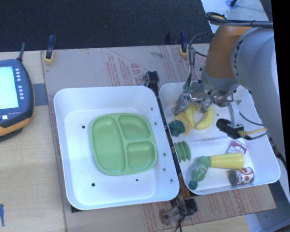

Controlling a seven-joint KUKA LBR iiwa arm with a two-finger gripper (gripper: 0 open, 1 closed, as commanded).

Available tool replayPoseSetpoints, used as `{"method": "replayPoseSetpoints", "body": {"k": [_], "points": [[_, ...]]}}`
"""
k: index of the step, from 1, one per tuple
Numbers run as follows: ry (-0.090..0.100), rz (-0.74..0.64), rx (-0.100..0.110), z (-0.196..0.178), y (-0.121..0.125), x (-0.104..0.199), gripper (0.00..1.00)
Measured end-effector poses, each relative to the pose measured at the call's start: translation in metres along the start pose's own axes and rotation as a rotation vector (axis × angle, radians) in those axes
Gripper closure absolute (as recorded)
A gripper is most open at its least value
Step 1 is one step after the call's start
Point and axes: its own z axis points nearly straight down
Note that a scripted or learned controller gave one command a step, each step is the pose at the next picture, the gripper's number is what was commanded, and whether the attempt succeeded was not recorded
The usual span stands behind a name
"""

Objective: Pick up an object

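Yellow banana toy (205, 120): smooth curved plastic, lying in the far left part of the right bin (271, 173) and touching a second yellow piece (187, 118). The gripper (198, 100) is seen directly over the far ends of both; whether it is wide or narrow cannot be told.

Toward the bin's left wall are noted a teal rounded lump (177, 128) and a green ribbed piece (182, 151). Along its near edge lie a bottle (217, 162) on its side, green neck and yellow body, and a red-labelled can (241, 176).

The left bin (66, 146), glossy white, holds a pale green divided plate (123, 143). Both bins are set on brown cardboard (104, 66). A teach pendant (0, 96) is noted at the bench's left edge.
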Motion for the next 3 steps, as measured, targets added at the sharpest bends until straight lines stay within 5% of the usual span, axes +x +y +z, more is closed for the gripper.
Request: {"method": "replayPoseSetpoints", "body": {"k": [3], "points": [[0.001,0.0,0.003,0.0,0.005,-0.002,0.0]]}}
